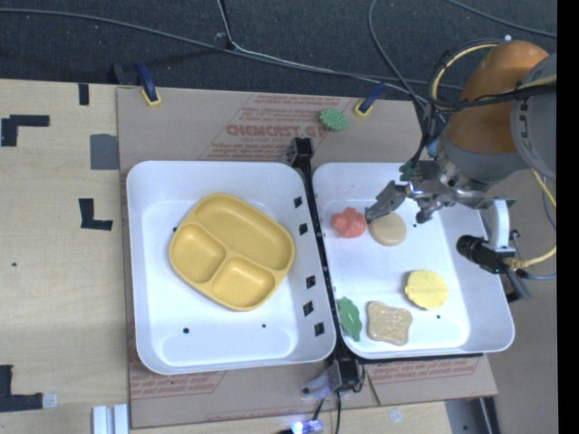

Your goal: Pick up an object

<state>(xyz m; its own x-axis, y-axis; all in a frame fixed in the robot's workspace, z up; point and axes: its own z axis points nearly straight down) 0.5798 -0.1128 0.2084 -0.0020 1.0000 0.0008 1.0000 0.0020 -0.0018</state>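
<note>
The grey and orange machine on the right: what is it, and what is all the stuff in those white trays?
That is a robot arm, seen from one camera fixed above the bench and looking down at a slant. At its tip is a gripper with two fingers, open, hovering above a tan round piece and holding nothing. The left bin holds a yellow divided plate. The right bin holds small toy-like pieces: a pink lump, the tan round, a yellow piece, a toast-like slice and a green leaf. Another small green piece lies on the cardboard behind the bins.
</note>
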